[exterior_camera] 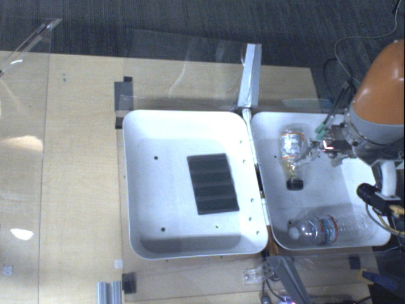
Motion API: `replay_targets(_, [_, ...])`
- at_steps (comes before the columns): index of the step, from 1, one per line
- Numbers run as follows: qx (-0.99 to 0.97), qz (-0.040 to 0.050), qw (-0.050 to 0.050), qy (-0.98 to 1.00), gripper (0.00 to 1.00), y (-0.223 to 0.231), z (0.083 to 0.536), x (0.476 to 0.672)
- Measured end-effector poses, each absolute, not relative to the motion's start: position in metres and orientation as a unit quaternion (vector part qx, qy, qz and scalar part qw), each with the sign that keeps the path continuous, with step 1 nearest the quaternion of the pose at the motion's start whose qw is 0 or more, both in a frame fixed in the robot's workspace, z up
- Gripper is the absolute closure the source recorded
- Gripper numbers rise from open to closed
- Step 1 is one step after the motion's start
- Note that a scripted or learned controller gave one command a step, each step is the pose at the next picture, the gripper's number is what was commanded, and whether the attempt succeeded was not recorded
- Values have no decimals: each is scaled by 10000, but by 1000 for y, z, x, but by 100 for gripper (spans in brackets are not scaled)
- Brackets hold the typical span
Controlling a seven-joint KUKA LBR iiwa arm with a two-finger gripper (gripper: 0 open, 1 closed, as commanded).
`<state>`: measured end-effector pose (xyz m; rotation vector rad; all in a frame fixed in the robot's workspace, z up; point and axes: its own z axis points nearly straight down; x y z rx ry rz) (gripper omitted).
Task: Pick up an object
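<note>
In the right bin [335, 182] a small bottle [291, 149] lies lengthwise, with a crinkled silver wrap and a dark cap pointing toward the near side. A clear plastic bottle [319, 228] lies on its side along that bin's near wall, its white cap to the left. A flat black ribbed pad [214, 183] rests in the middle of the left bin [145, 170]. My gripper [314, 149] reaches in from the right, low over the right bin, right beside the silver bottle's right side. Whether it touches the bottle is unclear.
The grey arm with its orange band [383, 97] covers the right bin's far right corner. A grey upright post [249, 75] stands behind the seam between the bins. Cables [380, 201] hang by the right bin's right wall. Clear plastic panels edge the bench.
</note>
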<state>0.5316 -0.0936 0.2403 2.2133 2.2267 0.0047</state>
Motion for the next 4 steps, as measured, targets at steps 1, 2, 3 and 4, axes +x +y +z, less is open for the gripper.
replay_targets(1, [6932,9,4,7208,0,-85,121,560])
replay_targets(2, [5905,-29,-67,8070,0,-91,89,577])
replay_targets(3, [5909,-26,-75,8067,100,-90,99,577])
replay_targets(4, [6373,-134,-194,7702,100,-68,195,615])
